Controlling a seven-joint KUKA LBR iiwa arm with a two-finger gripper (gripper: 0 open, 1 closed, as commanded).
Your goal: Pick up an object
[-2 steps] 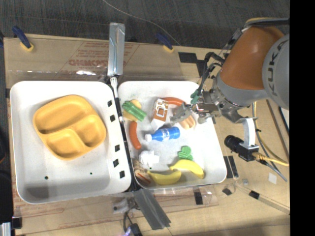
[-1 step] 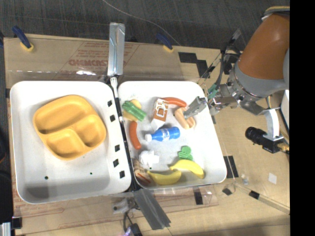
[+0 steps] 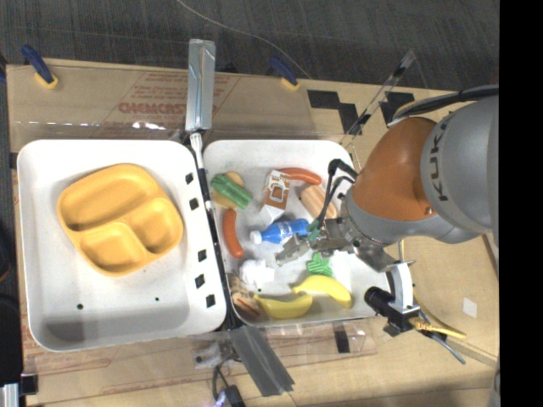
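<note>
Gripper (image 3: 293,248), finger state indiscernible, hangs low among right bin (image 3: 254,155) clutter beside blue bottle (image 3: 284,231), positioned for a pick.

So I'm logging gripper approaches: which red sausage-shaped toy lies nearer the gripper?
The red sausage at the right bin's top edge; the other sausage lies by the divider, farther from the gripper.

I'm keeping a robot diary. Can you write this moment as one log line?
arm: over right bin | gripper: low among toys beside blue bottle | grasp: unclear | banana: in the bin | yellow tray: left bin
</note>
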